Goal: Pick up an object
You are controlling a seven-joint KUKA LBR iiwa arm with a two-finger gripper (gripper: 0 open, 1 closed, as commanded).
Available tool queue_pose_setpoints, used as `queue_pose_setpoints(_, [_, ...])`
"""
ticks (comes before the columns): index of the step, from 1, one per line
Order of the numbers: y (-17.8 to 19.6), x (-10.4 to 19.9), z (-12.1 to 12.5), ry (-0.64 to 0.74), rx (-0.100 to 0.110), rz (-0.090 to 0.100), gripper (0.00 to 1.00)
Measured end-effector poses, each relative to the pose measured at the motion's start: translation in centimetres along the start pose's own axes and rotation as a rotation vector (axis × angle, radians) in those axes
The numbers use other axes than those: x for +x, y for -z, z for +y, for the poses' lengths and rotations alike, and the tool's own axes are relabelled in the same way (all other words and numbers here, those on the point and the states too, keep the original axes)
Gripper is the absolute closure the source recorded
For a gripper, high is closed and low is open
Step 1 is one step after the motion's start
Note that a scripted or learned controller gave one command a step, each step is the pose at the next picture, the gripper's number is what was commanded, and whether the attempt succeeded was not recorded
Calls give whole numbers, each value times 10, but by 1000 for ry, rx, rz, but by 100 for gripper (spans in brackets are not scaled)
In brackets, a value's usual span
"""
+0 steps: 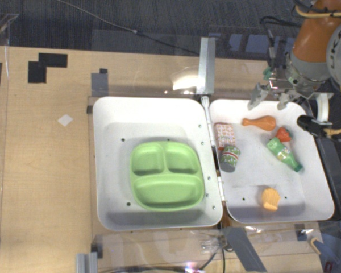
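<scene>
Hovering over the right bin's (324,206) far edge, the pincer (271,97) hangs spread and empty; the orange drumstick (260,122) lies just below it, clear of the red piece (283,134) and green bottle (283,154); best to descend straight, straddle its narrow middle, then close.

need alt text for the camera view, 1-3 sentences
The gripper hangs open over the far edge of the right bin, just above an orange drumstick, holding nothing. That bin also holds a green bottle, a can and a yellow toy; the left bin holds a green divided tray.
</scene>
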State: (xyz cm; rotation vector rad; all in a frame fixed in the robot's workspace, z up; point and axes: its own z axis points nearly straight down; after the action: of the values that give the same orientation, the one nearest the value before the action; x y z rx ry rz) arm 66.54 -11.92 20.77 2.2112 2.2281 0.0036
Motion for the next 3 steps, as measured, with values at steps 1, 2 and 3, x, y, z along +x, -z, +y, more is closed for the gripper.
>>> queue_pose_setpoints(1, [-104,-55,5,30,-6,-2,0])
queue_pose_setpoints(2, [-118,-69,-31,94,-8,-3,0])
queue_pose_setpoints(3, [-119,-45,4,15,6,-2,0])
